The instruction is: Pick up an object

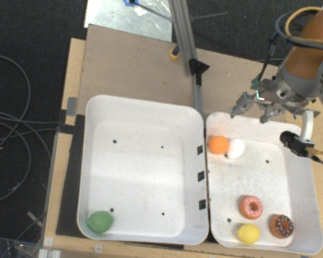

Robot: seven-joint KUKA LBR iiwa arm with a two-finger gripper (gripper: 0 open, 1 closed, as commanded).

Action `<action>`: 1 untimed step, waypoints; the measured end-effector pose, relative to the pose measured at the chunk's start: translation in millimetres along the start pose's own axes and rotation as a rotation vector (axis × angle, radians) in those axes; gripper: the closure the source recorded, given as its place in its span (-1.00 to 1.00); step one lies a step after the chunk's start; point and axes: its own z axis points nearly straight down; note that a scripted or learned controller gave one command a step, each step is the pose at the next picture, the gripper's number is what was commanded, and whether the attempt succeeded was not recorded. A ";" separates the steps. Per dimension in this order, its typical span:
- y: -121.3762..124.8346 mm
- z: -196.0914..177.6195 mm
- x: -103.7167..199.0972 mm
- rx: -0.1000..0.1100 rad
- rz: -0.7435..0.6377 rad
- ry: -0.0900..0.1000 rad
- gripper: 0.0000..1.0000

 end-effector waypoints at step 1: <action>0.9 -3.0 -0.2 -0.004 -0.002 -0.002 -1.00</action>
